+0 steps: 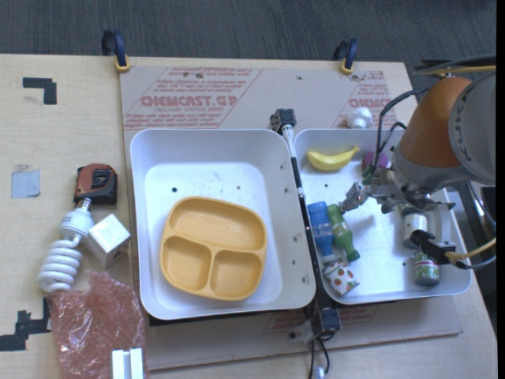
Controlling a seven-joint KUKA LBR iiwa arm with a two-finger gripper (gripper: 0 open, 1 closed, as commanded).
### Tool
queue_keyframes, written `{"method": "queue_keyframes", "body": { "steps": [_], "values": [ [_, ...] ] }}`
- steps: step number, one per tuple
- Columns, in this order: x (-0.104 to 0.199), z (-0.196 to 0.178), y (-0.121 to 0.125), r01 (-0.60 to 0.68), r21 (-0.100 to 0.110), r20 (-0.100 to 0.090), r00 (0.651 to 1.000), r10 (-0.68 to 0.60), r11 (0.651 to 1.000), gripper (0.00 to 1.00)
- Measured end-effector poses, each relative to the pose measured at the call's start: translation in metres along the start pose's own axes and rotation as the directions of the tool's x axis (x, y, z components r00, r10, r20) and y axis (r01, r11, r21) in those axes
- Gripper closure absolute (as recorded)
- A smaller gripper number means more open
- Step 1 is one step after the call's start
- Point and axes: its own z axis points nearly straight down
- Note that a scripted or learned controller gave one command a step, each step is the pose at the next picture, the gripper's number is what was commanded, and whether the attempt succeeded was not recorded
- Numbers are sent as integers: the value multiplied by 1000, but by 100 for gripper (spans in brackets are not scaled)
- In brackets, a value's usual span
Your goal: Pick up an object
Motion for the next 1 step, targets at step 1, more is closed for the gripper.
{"method": "queue_keyframes", "body": {
  "steps": [1],
  "values": [
    [-1,-10,1,-1,-2,1,1000,1,1000,100]
  ]
}}
